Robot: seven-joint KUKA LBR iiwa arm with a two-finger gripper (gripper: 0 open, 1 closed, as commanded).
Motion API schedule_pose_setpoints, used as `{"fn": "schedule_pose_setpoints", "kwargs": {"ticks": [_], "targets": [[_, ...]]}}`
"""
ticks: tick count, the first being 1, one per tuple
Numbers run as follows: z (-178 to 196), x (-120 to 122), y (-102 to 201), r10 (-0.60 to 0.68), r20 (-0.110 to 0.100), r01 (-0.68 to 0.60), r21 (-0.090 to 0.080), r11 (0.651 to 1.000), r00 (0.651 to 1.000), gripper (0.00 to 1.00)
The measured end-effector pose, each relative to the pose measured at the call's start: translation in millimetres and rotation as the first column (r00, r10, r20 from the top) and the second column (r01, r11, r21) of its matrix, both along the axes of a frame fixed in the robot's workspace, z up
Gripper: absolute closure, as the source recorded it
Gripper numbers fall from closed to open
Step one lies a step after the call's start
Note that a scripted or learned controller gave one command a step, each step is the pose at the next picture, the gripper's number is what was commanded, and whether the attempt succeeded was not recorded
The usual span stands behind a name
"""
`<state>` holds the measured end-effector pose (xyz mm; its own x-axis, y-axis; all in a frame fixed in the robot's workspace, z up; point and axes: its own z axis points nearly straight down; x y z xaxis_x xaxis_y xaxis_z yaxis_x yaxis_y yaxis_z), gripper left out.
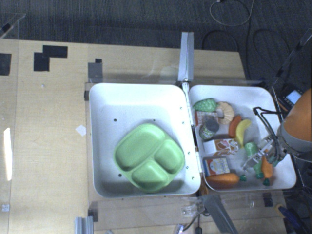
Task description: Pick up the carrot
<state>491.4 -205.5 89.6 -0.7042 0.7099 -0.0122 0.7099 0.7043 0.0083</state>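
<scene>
The end effector (262,156) hangs low over the right-hand bin (280,184), near its right wall, its metal fingers pointing down and to the left; whether they are released or clenched I cannot tell, because the tips blur into the clutter below them. Right beside it, touching or nearly so on its lower right, stands the carrot (266,168), a small orange body with a green tip at its lower end. Its long axis runs roughly toward the bin's near rim, slightly tilted. Judged from this, the coming move is a short shift toward the lower right and a descent, fingers closing across the carrot's narrow width. Just left of the end effector lies a green toy piece (250,148). Farther left and nearer the rim rests an orange bread roll (224,180), which could be mistaken for the target. Beyond, up and left, lie a banana (242,130) and a green leafy vegetable (205,104)
</scene>
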Motion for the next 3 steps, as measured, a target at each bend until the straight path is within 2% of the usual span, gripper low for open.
{"fn": "schedule_pose_setpoints", "kwargs": {"ticks": [1, 2, 3], "targets": [[10.8, 1.1, 1.6, 0.0, 0.001, 0.0, 0.002, 1.0, 1.0, 1.0], [10.9, 1.1, 1.6, 0.0, 0.002, 0.0, 0.002, 1.0, 1.0, 0.0], [21.4, 2.8, 2.5, -0.002, 0.006, 0.002, 0.003, 1.0, 1.0, 1.0]]}}
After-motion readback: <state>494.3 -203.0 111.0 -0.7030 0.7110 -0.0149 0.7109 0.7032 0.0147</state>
